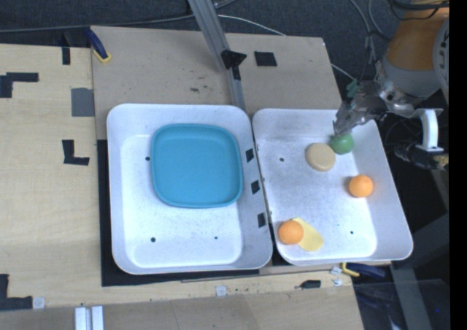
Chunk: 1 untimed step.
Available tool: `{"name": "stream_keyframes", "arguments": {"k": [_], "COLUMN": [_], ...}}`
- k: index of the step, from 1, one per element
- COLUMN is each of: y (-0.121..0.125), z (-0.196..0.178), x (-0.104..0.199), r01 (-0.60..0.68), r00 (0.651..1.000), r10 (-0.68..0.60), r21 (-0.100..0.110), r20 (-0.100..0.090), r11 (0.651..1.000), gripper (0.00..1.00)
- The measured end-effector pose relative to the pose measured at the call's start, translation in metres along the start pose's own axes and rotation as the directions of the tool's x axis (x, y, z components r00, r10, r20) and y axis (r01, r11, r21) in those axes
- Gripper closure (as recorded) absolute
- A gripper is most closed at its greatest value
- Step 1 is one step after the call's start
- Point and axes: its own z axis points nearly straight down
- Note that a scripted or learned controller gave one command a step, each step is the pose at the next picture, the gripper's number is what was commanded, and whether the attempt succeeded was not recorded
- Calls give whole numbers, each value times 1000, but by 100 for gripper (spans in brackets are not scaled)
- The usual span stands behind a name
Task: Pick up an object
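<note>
Overhead, the hand [344,129] reached down into the right bin [387,248] and stood right at the green ball [341,144], near that bin's far edge; whether its grip was open or closed on the ball could not be told. Touching the green ball on its left lay a beige round object [319,156]. Nearer than the ball sat one orange ball [360,186], and another orange ball [290,231] rested against a yellow piece [310,238]. Well left of the green ball, a blue plate [196,165] lay in the left bin [124,248].
</note>
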Motion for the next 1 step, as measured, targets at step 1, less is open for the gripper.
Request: {"name": "stream_keyframes", "arguments": {"k": [1], "y": [12], "z": [11], "x": [57], "r01": [0], "r00": [1000], "r10": [0], "r21": [1], "r20": [0], "r11": [1000], "gripper": [100]}}
